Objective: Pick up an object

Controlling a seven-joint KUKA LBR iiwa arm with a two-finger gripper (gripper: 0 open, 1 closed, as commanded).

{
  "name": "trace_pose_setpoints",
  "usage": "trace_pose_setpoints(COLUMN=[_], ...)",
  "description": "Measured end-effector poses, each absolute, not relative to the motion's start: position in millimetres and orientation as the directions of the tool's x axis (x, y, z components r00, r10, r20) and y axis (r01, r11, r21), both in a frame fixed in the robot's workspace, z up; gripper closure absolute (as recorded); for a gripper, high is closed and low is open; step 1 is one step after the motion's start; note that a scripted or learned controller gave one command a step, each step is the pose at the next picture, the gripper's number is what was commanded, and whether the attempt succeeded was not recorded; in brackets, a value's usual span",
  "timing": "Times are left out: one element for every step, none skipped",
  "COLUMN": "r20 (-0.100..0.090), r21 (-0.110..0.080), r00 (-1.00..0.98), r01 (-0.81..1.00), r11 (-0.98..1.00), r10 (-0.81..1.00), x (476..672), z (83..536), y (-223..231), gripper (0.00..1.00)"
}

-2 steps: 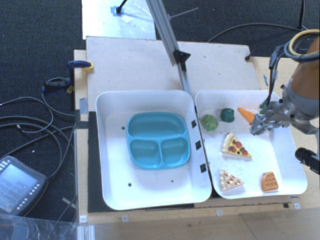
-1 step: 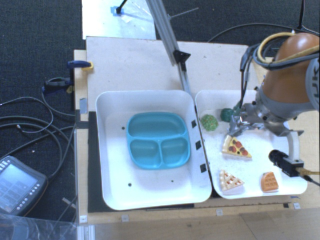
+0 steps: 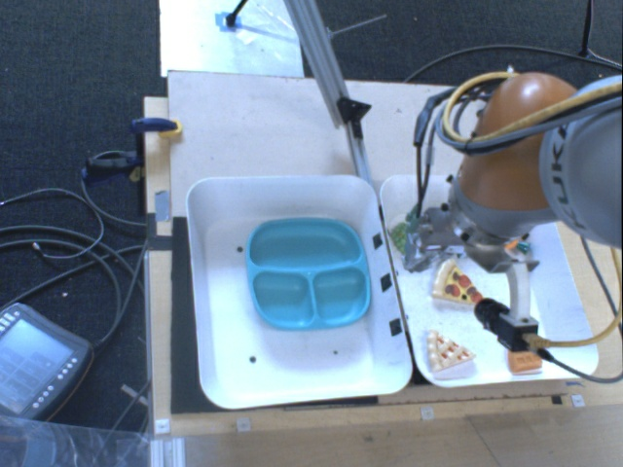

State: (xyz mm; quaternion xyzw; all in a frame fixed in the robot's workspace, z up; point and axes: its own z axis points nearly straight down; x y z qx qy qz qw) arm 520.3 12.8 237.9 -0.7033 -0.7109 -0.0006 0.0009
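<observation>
My gripper (image 3: 421, 251) hangs low in the right bin (image 3: 584, 358), at its left side, under the orange wrist band. Just left of it lies a small green object (image 3: 399, 233), partly hidden by the gripper. A pizza slice with red toppings (image 3: 456, 284) lies right beside the gripper, to its lower right. A second pizza slice (image 3: 449, 351) rests near the bin's front wall. A small orange block (image 3: 525, 362) sits at the front right. Nothing shows between the fingers.
The left bin (image 3: 219, 358) holds a blue three-compartment tray (image 3: 310, 270). A slanted metal pole (image 3: 321, 56) crosses the bench behind the bins. Black cables and a black connector (image 3: 501, 324) trail over the right bin. Clamps sit on the bench's left edge.
</observation>
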Motion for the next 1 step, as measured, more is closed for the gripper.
trace_pose_setpoints(r20=[0.003], r21=[-0.001], r00=[-0.011], r01=[1.0], r11=[0.011], r10=[1.0], x=[516.2], z=[225.8], y=[67.0], gripper=[1.0])
